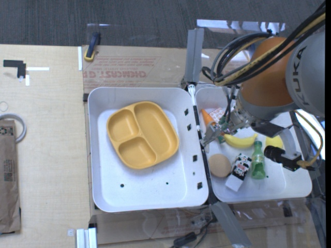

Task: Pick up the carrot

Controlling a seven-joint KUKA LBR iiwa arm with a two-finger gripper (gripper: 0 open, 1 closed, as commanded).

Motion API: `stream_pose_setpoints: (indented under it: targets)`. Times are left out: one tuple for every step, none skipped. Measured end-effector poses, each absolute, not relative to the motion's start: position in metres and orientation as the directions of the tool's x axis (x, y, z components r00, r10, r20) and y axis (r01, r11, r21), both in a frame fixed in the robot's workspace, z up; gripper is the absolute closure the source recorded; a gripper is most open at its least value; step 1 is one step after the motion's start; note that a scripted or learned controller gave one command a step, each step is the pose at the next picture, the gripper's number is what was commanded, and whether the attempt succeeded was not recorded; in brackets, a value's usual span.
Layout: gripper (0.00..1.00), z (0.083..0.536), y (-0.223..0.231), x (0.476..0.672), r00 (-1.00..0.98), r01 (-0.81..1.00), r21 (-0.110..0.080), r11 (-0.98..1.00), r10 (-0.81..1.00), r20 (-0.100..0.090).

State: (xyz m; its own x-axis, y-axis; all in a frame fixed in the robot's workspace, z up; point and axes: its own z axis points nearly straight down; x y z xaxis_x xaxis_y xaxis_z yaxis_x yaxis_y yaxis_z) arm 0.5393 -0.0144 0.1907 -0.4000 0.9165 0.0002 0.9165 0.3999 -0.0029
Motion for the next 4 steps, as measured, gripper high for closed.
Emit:
stream_pose_setpoints:
  targets:
    - [0.0, 0.191, -0.092, 0.566, -0.317, 0.949, -0.001, 0.317, 0.949, -0.002]
    - [0.0, 0.191, -0.044, 0.542, -0.476, 0.88, -0.002, 0.476, 0.88, 0.0]
    - [0.0, 0.132, -0.11, 0.576, -0.436, 0.9, -0.001, 0.436, 0.9, -0.002]
    - [0.0, 0.092, -0.102, 0.584, -0.495, 0.869, -0.001, 0.495, 0.869, -0.001]
